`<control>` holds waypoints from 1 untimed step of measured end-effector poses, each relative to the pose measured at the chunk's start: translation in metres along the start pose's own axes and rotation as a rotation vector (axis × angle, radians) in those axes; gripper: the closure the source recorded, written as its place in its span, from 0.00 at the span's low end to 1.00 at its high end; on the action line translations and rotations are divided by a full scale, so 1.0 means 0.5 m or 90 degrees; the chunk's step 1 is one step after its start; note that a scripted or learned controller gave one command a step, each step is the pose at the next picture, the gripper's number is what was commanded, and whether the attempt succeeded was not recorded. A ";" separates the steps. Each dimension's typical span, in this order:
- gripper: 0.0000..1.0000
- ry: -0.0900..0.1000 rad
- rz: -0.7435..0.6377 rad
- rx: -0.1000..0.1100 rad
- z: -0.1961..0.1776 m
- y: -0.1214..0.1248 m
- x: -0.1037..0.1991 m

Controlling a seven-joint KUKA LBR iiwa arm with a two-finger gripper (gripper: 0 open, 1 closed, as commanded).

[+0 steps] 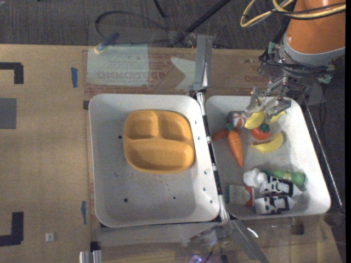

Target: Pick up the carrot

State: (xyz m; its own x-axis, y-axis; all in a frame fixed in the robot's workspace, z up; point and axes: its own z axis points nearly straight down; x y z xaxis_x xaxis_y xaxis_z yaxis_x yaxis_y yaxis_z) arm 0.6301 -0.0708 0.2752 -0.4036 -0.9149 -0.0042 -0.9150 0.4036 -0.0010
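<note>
Orange, tapered plastic carrot (235, 147) is lying in the right shallow white bin (315, 169), just below a red tomato (261, 131) and a yellow lemon-shaped piece (254, 120). Metal two-finger end effector (267, 104) is hovering above those, well apart from the carrot; its finger state is unclear.

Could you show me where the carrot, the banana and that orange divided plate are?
carrot (236, 147): camera view, middle of its orange body, right bin.
banana (269, 143): camera view, middle of its yellow curve, right of the carrot.
orange divided plate (159, 155): camera view, floor of its long front compartment, left bin.
</note>
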 end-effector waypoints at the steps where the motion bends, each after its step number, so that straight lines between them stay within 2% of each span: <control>1: 1.00 -0.002 -0.150 0.003 0.067 -0.090 0.016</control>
